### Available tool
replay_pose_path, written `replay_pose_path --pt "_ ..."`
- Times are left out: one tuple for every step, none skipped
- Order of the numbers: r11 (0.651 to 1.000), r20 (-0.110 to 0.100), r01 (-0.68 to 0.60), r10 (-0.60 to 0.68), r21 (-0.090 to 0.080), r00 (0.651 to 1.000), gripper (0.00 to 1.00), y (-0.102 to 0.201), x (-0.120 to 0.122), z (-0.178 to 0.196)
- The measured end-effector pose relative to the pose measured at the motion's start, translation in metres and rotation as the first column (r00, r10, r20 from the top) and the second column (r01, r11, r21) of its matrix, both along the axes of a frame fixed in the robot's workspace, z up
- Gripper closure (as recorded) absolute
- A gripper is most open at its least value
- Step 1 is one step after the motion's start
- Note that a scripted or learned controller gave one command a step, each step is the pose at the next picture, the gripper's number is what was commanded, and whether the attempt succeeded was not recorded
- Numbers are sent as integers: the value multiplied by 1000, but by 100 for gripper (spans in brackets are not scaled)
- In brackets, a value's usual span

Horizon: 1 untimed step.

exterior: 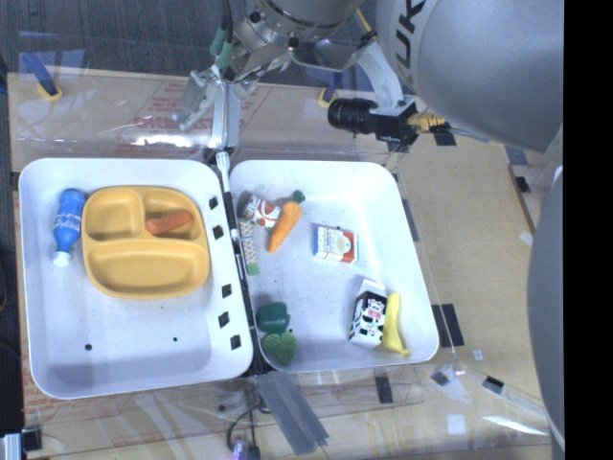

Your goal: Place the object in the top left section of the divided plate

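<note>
The gripper [206, 99] hangs beyond the far edge of the two bins, above the seam between them, and its fingers stand apart with nothing between them. The yellow divided plate [146, 268] lies in the left bin [115, 362], toward its far left corner, with a blue bottle [67, 221] touching its left rim and an orange-red sausage-like piece [170, 223] already in its top right section; the top left section is bare. Which object is meant cannot be told, though the carrot [283, 224] near the far left corner of the right bin [335, 353] lies closest to the gripper (a small toy figure [261, 210] crowds its left side). To do this step well, I would come straight down over the carrot's middle, close across its narrow width, and avoid the divider wall. "KU" can be read on the arm [479, 46]; the print on the small red and white carton [334, 243] and the cow-patterned milk carton [369, 316] beside the banana [394, 324] is too small to read.
</note>
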State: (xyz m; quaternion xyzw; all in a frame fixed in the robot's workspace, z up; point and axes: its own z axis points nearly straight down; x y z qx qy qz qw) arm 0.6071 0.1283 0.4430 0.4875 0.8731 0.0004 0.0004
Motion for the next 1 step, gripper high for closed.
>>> replay_pose_path --pt "1000 1 6 -6 0 1000 0 27 8 0"
